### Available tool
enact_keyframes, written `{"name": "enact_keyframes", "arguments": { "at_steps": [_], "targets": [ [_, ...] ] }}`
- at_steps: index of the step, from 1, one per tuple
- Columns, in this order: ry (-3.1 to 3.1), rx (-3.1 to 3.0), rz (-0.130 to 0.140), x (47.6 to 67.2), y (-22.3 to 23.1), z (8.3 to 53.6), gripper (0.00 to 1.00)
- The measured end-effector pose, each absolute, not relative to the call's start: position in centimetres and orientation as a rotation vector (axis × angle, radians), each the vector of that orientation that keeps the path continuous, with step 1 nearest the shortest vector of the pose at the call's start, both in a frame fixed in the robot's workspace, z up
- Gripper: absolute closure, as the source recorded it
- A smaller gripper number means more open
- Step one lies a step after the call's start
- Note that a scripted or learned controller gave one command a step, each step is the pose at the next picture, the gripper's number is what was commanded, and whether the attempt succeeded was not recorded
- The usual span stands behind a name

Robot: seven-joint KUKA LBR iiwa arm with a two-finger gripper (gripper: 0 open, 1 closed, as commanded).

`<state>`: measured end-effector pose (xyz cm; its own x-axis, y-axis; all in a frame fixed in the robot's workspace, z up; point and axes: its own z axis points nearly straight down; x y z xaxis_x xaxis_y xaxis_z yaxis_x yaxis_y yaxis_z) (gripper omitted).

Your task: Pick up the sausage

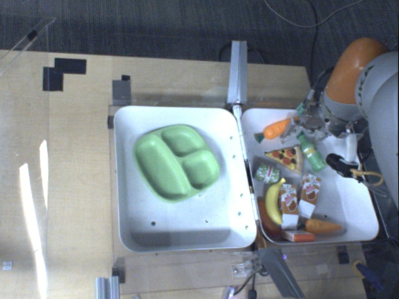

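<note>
The pale wooden desk [68,185] carries two shallow white bins side by side, with a metal bar [237,73] standing up at the seam between them. The grey arm [374,86], with its orange band, comes in from the right, over the far corner of the right bin [368,220]. The left bin [124,217] holds a green divided plate [177,162] lying slightly toward its far side.

The hand [303,128] hangs over the far part of the right bin, just beside a carrot [276,128] and a green bottle [312,154]. Whether it is wide or narrow cannot be told, and nothing can be seen in its grip.

A banana [273,198] lies in the near left part of the right bin. The sausage [264,215], dark reddish brown, lies against the bin's left wall, touching the banana's left side, well apart from the hand.

A second carrot [323,227] rests near the front wall. Two small cartons [310,189] stand right of the banana, and a pizza slice [285,157] lies between the first carrot and the banana
</note>
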<state>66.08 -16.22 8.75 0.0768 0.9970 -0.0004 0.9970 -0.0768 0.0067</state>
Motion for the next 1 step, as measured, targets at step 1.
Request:
{"name": "enact_keyframes", "arguments": {
  "at_steps": [1],
  "targets": [
    [2.175, 2.257, 0.010, 59.66, -14.98, 8.85, 0.00]
  ]
}}
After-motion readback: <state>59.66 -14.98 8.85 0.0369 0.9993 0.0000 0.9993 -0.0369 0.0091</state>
